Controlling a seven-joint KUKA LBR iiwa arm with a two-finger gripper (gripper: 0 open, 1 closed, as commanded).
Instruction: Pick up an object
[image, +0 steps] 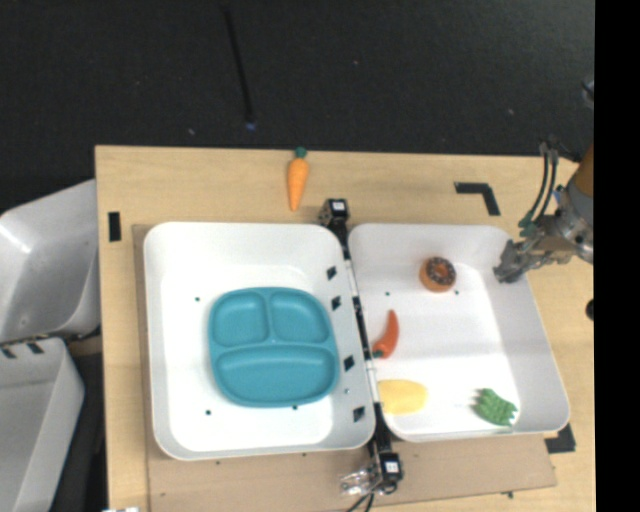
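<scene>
**Pincer over right bin's far right rim**

Hangs as the pincer (512, 262) above the right bin (455, 415) at its far right rim, nothing visibly between the fingers; apart or together, cannot tell. Nearest: a brown doughnut (437, 273), just to its left. Farther in: red chilli (386, 334), yellow piece (402, 396), green piece (494, 406). In the left bin (170, 330), a blue divided plate (271, 346). On the surface (420, 185) beyond, a carrot (297, 179).

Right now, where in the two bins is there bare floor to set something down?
Right bin: open middle between doughnut, red chili and green toy; its near edge by the yellow piece is crowded. Left bin: only margins around the blue plate.
</scene>
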